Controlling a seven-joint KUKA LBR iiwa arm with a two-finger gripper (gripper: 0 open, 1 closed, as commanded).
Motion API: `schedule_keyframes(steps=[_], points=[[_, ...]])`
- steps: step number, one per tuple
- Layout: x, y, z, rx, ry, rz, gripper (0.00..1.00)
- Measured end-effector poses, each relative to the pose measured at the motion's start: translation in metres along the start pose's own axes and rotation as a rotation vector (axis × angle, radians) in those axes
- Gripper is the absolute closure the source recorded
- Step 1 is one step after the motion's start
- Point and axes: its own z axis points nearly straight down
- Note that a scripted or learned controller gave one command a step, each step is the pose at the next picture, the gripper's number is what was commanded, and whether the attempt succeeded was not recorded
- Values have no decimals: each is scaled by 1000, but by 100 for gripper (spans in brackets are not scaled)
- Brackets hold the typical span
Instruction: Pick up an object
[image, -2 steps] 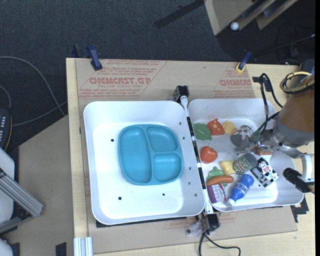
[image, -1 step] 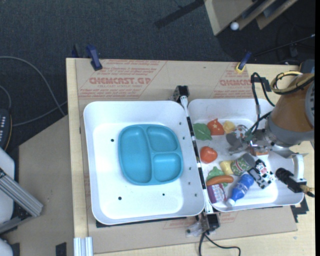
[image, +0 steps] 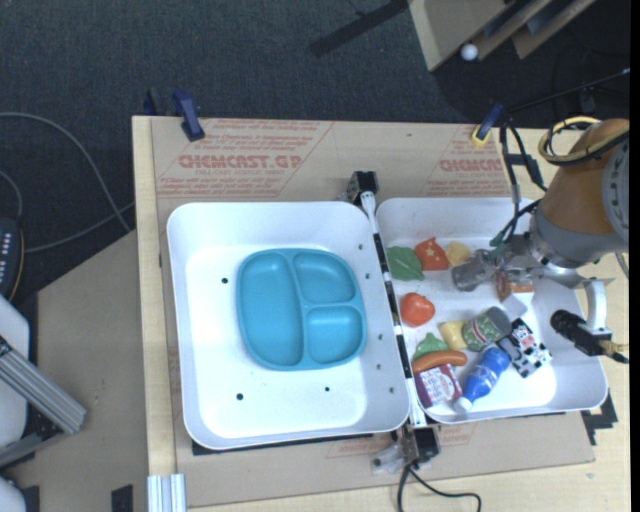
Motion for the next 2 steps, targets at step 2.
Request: schedule_keyframes(steps=[2], points=[[14,-53,-2,-15,-4,-1,0]])
